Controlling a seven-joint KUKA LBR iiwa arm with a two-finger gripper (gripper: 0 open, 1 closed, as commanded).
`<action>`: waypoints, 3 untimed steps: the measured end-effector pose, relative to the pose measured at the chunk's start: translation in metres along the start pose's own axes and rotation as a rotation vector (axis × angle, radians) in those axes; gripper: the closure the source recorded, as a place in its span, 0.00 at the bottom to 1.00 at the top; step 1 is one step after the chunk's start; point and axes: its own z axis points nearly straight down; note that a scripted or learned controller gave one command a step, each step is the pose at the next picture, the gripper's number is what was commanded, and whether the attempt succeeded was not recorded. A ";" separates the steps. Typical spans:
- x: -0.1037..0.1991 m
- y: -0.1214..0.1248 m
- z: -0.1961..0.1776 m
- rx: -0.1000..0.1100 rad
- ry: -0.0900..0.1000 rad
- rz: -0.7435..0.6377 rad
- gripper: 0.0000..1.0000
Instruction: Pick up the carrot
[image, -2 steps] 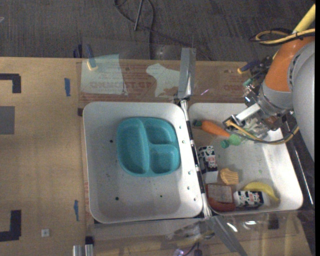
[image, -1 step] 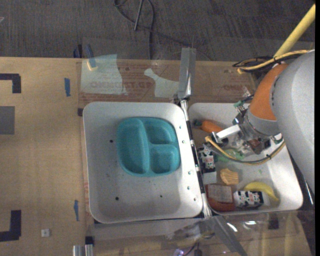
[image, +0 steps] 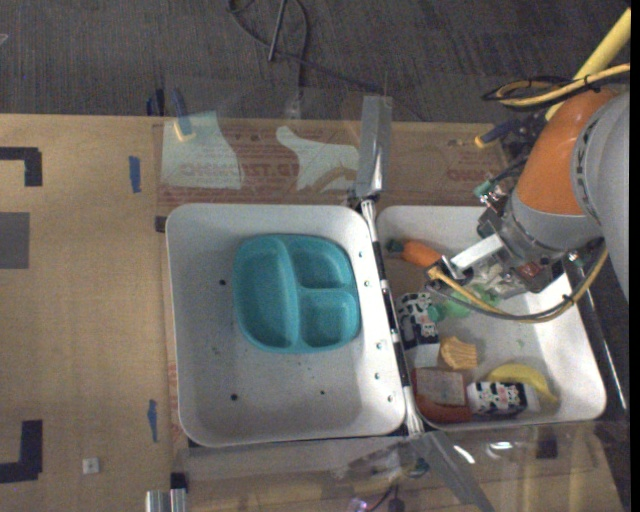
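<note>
The carrot (image: 421, 253), orange with a small green end, lies in the far left corner of the right bin (image: 590, 390), close to the divider between the bins. My gripper (image: 447, 277) reaches in from the right and hangs just to the right of and nearer than the carrot, its tip close to the carrot's thick end. I see nothing held in it. The grey arm with its orange band (image: 562, 160) covers the far right part of that bin.
The left bin (image: 200, 380) holds a teal divided plate (image: 297, 291). In the right bin lie a black-and-white spotted item (image: 418, 316), a ridged tan piece (image: 459, 351), a banana (image: 523, 377), a small spotted carton (image: 497, 397) and a brown-red piece (image: 440, 393). Cables trail below the wrist.
</note>
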 end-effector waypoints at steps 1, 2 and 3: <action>-0.052 -0.033 -0.039 0.004 -0.003 0.179 1.00; -0.054 -0.002 -0.029 0.000 -0.001 0.267 1.00; -0.118 0.041 -0.030 0.004 -0.002 0.140 1.00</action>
